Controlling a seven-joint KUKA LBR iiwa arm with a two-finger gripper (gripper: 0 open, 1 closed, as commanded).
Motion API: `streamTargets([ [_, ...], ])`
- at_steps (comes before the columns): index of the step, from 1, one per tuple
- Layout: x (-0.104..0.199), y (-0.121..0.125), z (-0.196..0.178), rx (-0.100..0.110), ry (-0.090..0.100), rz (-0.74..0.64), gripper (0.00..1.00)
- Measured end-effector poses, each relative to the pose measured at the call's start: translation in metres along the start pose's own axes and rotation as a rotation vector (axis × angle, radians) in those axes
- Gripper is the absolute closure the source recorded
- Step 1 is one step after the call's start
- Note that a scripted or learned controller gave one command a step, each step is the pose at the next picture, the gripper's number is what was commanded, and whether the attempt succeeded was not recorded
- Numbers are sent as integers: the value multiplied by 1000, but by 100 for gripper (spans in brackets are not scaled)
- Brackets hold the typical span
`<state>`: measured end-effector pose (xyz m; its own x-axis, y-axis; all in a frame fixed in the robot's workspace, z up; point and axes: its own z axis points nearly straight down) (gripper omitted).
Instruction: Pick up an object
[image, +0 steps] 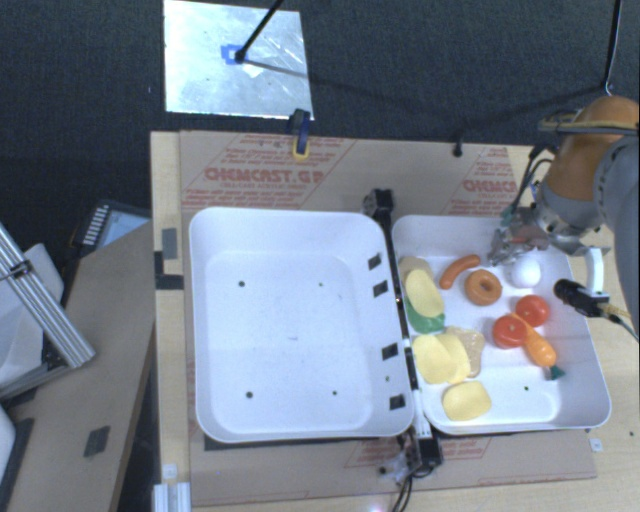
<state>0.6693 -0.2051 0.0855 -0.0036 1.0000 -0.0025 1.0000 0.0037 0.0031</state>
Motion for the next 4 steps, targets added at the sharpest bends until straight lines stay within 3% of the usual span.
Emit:
streamTargets([
  [4,-1,0,0,0,-1,-2,100],
])
